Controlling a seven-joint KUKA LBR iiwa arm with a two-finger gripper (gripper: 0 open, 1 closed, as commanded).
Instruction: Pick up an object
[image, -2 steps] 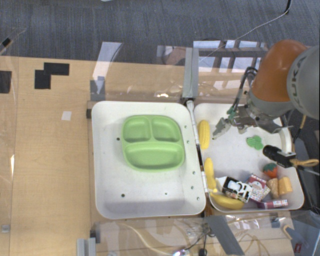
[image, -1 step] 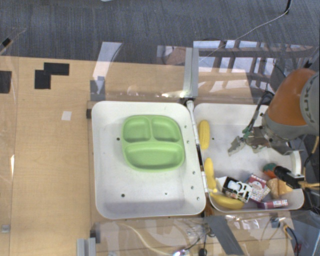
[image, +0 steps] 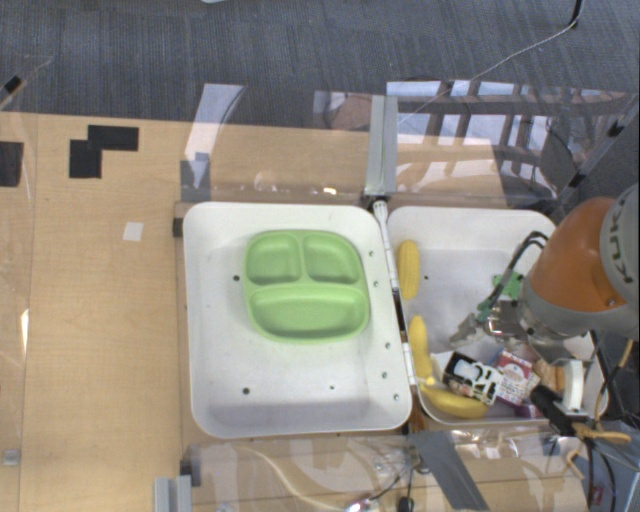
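Arm (image: 585, 270) comes in from the right and sits over the right bin (image: 470, 235). Orange band faces the camera; grey wrist below it hides most of the tool. Gripper (image: 487, 322) hangs low over the bin's near half. Cannot tell if it's open or closed, the wrist and cabling cover that spot. Nothing visibly gripped.

Candidates relative to the gripper:
- black-and-white box (image: 472, 375) just below it, toward the near edge, lying flat and tilted
- red-and-white packet (image: 516, 378) beside that box, under the wrist side, partly hidden
- 3 bananas: upper banana (image: 408, 268) up and left of the gripper, along the divider wall; middle banana (image: 418, 345) left of the gripper, also against the divider; lower banana (image: 455, 403) below the gripper at the bin's near-left corner, touching the box's lower edge

Box, packet and lower banana are bunched together in the near corner. Upper banana lies apart from them.

Left bin (image: 215, 390) holds 1 green 3-compartment tray (image: 303, 283), well left of the gripper, across the divider. Tray sits flat, roughly centred.
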